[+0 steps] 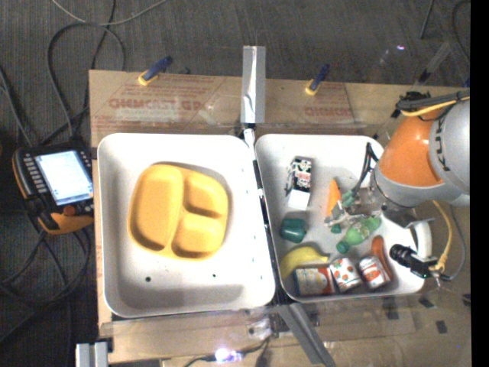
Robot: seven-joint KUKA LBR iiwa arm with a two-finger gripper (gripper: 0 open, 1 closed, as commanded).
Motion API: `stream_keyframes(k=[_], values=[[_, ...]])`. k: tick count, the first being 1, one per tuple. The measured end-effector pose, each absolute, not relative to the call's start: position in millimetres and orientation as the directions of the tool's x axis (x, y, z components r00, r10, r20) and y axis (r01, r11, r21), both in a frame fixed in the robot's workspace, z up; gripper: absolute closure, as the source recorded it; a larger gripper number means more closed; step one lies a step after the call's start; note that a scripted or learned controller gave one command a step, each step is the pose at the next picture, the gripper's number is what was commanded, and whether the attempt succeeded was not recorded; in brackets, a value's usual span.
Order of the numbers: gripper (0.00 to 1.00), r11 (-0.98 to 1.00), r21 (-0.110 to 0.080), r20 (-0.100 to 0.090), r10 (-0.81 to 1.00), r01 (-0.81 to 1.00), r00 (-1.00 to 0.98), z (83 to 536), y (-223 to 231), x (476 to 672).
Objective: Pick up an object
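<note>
Gripper: you will find the gripper point(353, 214) low in the right bin point(345, 148), just right of the carrot; you cannot tell from above how it is set, or whether anything is caught in it.
Arm: your arm point(416, 159) comes in from the right, its orange band sitting over the right bin's far right side.
Carrot: the carrot point(333, 196) stands near the middle of the right bin, and every other place below is given from it.
Box: a small black and white box point(300, 180) lies left of the carrot, toward the bin's back wall.
Green block: a dark green block point(293, 228) sits below and left of the carrot.
Green ball: a small green round thing point(343, 245) lies below the carrot, right by the gripper.
Banana: a banana point(298, 258) curves below the green block, well under the carrot.
Cans: a flat packet point(312, 280), then two red and white cans point(345, 274) and point(374, 273), line the front wall, below the carrot.
Left bin: far left of the carrot, the left bin point(114, 235) holds a yellow divided tray point(180, 211).
</note>
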State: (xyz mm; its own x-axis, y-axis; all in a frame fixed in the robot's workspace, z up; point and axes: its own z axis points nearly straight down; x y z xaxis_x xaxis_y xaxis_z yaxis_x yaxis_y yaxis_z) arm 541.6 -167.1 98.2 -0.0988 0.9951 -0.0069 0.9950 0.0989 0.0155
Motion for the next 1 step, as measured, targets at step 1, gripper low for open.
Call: stream_keyframes(k=[1], values=[[1.0,0.053,-0.003,-0.001,0.999,0.999,-0.053,199.9,-110.1,579.4]])
